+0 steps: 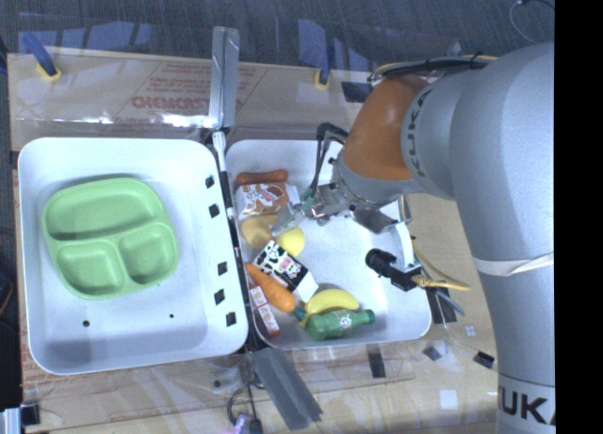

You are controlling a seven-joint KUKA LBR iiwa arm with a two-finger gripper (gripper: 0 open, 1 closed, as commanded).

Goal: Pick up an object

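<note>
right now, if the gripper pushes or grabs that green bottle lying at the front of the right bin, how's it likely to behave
The green bottle lies on its side, so a push would probably roll it. Its rounded, shiny-looking body may slip between fingers. It touches the banana, which would likely shift too. It looks like small toy food, so probably light.

Two white bins point(57, 347), one green tray point(108, 234), one carrot point(268, 291), one banana point(332, 301), one green bottle point(339, 323)
</note>
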